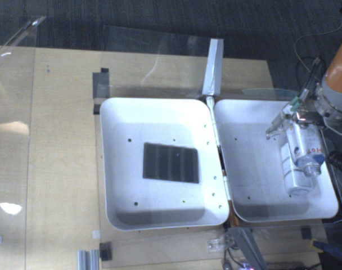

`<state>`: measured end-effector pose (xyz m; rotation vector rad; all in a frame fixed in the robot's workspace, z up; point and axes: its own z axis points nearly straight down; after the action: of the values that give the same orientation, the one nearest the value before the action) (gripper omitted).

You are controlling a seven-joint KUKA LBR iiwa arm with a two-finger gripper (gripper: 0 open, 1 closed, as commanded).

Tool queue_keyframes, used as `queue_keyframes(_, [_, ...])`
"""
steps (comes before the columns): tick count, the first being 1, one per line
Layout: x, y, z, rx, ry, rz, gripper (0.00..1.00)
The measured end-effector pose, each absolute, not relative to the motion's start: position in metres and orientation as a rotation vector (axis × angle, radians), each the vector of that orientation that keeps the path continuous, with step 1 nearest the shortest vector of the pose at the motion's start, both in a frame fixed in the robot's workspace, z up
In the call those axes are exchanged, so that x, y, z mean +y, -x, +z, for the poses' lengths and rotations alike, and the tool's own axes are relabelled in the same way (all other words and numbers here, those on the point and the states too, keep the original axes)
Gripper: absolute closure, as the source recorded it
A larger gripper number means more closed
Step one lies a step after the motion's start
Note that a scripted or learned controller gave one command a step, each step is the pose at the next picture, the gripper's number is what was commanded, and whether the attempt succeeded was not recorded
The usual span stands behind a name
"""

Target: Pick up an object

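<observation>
A: Which step is this?

B: The approach, I'd judge. The gripper hangs over the right bin, at the upper end of a clear plastic bottle lying on its side near that bin's right wall.

A: Is it gripped?

B: I cannot tell how the jaws stand; nothing visibly sits between them.

A: Next?

B: Likely lowering squarely across the bottle, since a round body may roll.

A: Its look?

B: Transparent, with a pale label bearing red print.
</observation>
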<state>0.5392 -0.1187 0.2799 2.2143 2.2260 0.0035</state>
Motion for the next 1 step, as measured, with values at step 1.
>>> queue_keyframes(1, [-0.1911, -0.5419, 0.2039, 2.334, -2.100, 0.003, 0.00])
